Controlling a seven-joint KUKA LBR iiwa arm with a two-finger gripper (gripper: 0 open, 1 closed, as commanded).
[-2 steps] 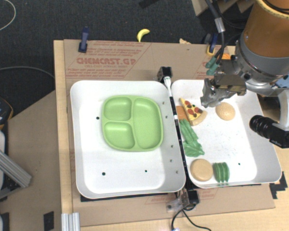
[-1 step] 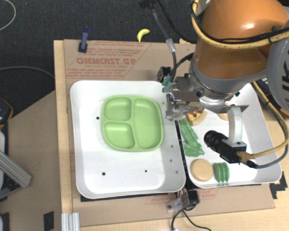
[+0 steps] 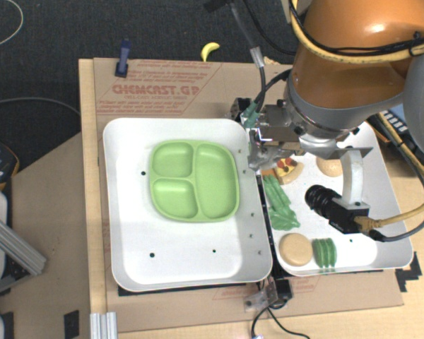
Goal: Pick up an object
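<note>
Both bins (image 3: 127, 260) were white, the left one dotted with a few small dark spots. In it sat a pale green divided plate (image 3: 195, 180). The right bin held a dark green leafy piece (image 3: 280, 207), a tan round bun (image 3: 295, 248), green slices (image 3: 325, 253), and what looked like a red-and-yellow pizza slice (image 3: 286, 168). The arm (image 3: 360, 41) was orange and grey.

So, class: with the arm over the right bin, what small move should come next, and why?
Probably lower the arm slightly toward the long green plastic leafy piece in the right white bin. It lies just below the wrist, and nothing appears lifted yet.
</note>
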